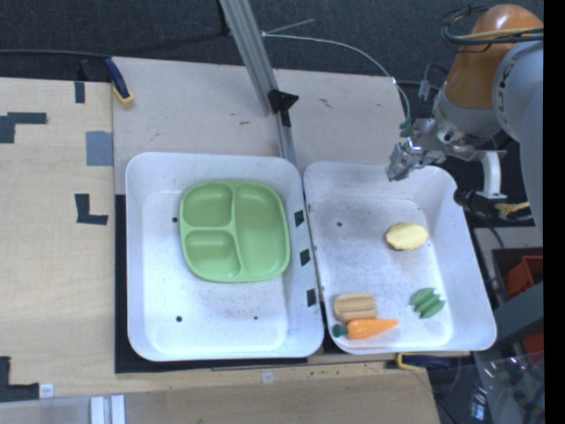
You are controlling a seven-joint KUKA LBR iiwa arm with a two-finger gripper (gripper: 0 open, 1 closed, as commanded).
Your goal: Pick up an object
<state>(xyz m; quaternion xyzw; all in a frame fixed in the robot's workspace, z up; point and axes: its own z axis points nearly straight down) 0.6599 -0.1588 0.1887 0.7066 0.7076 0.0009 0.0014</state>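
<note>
Our metal two-finger gripper (399,168) hangs over the right white bin's (459,237) far edge; the yellow oval potato-like piece (406,236) lies nearer, well apart.

The two shallow white plastic bins (216,168) (459,237) look matt and scuffed, their floors peppered with dark specks. The green divided plastic plate (235,230) has a smooth, softly glossy face. The pale wooden counter (48,237) shows a dull grain, patched with grey and black tape. The slanted metal rail (247,34) gleams like brushed aluminium. The robot's orange band (490,47) shines glossy, and its grey casing (528,87) looks smooth, satin plastic or painted metal.
</note>
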